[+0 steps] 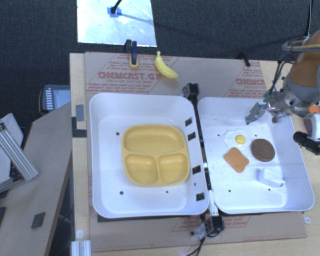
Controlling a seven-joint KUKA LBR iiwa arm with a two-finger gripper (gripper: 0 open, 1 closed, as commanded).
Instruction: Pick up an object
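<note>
**Above the right bin: gripper poised, nothing in hand**

Over the far edge of the right bin (pixel 296 196), near its back right corner: the gripper (pixel 262 113), hung from the grey arm (pixel 304 73) with its orange band, reaching in from the right. Fingers spread apart in a released pose, with no object between them and none touching them; just bare white bin floor beneath.

On that bin's floor, four candidates, laid loosely with gaps between, presumably so that each can be gripped alone: a fried egg (pixel 236 139) nearest the gripper, a round brown patty (pixel 263 150) just right of it, an orange toast-like piece (pixel 237 159) below the egg, and a small white piece (pixel 270 177) toward the near side, hard to make out against the bin. All flat and low, so likely awkward for a two-finger pinch.

In the left bin (pixel 104 196), well apart from the gripper: a yellow divided tray (pixel 152 154), set about centrally. Beyond the bins, on the board: a banana (pixel 165 68), out of easy reach.

Task judged not yet begun in earnest; egg or patty the closest pick.
</note>
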